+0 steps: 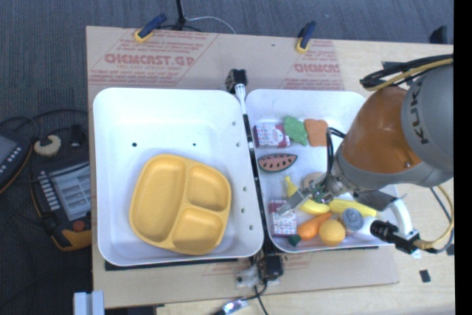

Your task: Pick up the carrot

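Observation:
The carrot, orange with a green tip at its lower left, lies near the front wall of the right bin. It rests between a red-and-white packet and a yellow lemon. My gripper hangs low over the bin's middle, just behind the carrot and beside a yellow banana. The grey arm with its orange band covers the bin's right part.
The right bin also holds a watermelon slice, a green piece, an orange piece, another red packet and a grey-blue item. A yellow divided plate sits in the left bin.

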Controlling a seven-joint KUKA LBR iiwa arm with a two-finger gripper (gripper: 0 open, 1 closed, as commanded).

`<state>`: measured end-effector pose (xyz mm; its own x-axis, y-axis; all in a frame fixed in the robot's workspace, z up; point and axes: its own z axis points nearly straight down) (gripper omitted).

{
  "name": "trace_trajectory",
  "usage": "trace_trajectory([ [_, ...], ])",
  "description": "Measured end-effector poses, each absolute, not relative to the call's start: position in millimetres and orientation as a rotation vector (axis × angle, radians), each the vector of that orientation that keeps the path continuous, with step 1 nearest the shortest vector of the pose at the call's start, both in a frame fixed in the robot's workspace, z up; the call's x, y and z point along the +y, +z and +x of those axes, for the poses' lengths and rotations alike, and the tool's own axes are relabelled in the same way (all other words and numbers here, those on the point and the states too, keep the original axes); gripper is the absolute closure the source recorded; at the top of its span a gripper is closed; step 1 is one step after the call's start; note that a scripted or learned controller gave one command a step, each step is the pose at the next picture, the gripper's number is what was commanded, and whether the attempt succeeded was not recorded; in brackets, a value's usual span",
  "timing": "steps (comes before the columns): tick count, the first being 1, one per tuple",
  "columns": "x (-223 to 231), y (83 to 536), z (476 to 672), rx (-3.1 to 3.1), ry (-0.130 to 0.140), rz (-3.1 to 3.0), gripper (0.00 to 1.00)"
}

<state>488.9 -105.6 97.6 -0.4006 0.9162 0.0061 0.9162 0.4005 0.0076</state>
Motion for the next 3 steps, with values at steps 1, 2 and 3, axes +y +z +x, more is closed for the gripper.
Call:
trace_trajectory([
  [1,-104.5,99.4,496.4,-2.881,-0.027,-1.326,0.00],
  [2,-98.5,96.6,497.0,-3.027,-0.017,-0.977,0.00],
  [3,-106.3,95.8,496.1,-3.164,-0.010,-0.306,0.00],
])
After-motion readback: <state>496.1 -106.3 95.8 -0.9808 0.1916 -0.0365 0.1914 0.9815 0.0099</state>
